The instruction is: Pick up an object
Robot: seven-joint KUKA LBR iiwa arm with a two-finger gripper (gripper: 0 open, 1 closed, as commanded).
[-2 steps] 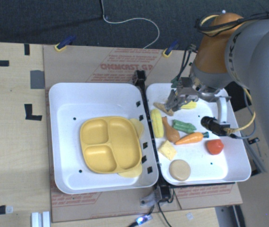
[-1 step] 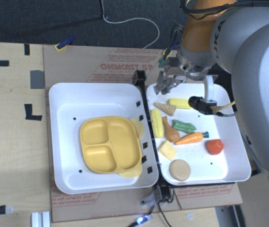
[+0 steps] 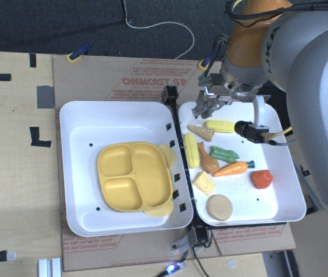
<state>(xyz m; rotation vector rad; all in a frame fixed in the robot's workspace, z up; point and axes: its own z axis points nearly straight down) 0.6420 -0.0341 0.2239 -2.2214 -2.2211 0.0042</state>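
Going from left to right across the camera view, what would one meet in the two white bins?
Yellow divided plate → upright corn cob → round beige disc → carrot → red tomato.

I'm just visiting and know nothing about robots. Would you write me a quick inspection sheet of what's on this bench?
Surface: two white bins side by side on cardboard.
Job's things: right bin holds toy food: two corn cobs, carrot, tomato, green pepper, cheese wedge, round biscuit.
Clutter: yellow divided tray in the left bin.
Hand: hand above the right bin's far corner, nothing visibly held.
Cables: white cable behind the bins.
Surroundings: dark floor beyond the bench.
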